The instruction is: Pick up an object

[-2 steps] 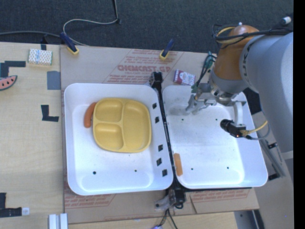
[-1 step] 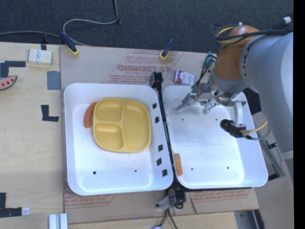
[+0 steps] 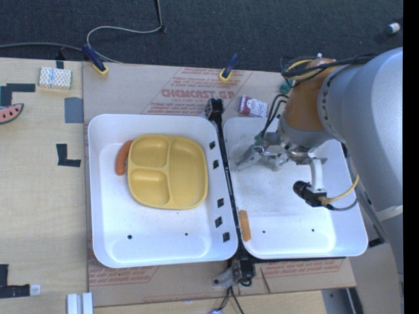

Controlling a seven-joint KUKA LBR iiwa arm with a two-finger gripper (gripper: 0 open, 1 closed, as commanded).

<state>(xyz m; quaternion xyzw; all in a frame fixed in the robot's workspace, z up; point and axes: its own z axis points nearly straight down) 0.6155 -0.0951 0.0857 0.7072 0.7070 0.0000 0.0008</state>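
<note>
Two shallow white bins side by side at frame centre. Left bin point(image 3: 108, 237): a yellow divided tray point(image 3: 167, 171), three compartments, lies in its upper half; an orange sausage-shaped item point(image 3: 121, 158) lies against the tray's left edge, partly tucked under it. Right bin point(image 3: 340, 241): a small orange piece point(image 3: 244, 225) lies at its lower left, close against the divider between the bins. Grey arm point(image 3: 366, 116) with orange band point(image 3: 304, 106) enters from the right, over the right bin's upper half. Gripper point(image 3: 252, 156) low in that bin's upper left, metal fingers pointing left; nothing visible between them. A small red-and-white packet point(image 3: 252, 106) lies on the cardboard just above the right bin.
</note>
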